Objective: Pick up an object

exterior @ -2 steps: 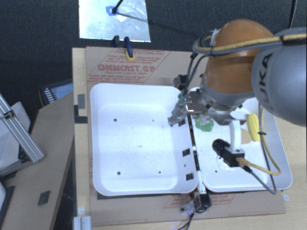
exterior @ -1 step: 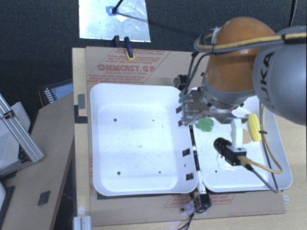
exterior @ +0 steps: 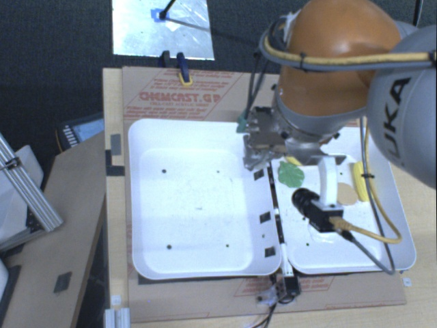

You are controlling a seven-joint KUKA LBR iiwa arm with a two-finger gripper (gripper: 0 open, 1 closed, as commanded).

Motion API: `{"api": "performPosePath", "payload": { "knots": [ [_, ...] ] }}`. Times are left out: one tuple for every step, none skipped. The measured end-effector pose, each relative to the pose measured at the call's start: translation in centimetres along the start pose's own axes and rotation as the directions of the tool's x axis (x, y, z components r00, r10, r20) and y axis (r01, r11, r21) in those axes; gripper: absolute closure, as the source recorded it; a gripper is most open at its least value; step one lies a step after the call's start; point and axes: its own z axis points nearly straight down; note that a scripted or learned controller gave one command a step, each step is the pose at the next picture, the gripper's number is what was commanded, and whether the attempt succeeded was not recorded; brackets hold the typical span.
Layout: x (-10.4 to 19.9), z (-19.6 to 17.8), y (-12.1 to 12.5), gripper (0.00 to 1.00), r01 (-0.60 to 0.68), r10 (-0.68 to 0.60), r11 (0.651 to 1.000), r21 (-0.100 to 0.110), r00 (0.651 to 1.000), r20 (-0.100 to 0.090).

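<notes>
Arm cut off by top and right frame edges, and it hides the upper part of the right bin. Fingertips lost in the clutter below the wrist, center-right. Green object and yellow object partly covered, kind unclear. Tan patch beside yellow: can't identify.

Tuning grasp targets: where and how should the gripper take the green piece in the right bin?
Probably from straight above, fingers closing across the narrow width of the green piece. It lies flat on the floor of the right bin, near the divider, so a side approach looks blocked. The arm hides its upper edge.
</notes>
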Motion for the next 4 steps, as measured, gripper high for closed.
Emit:
{"api": "performPosePath", "payload": {
  "knots": [
    [6.3,-7.0,-1.0,1.00,0.000,0.000,1.000,0.001,1.000,0.000],
    [-0.6,1.4,-1.1,1.00,-0.016,0.016,1.000,0.014,1.000,0.007],
    [4.7,-3.9,-1.0,1.00,-0.002,0.002,1.000,0.003,1.000,0.001],
    [-0.5,1.0,-1.1,1.00,-0.012,0.012,1.000,0.009,1.000,0.005]
  ]
}}
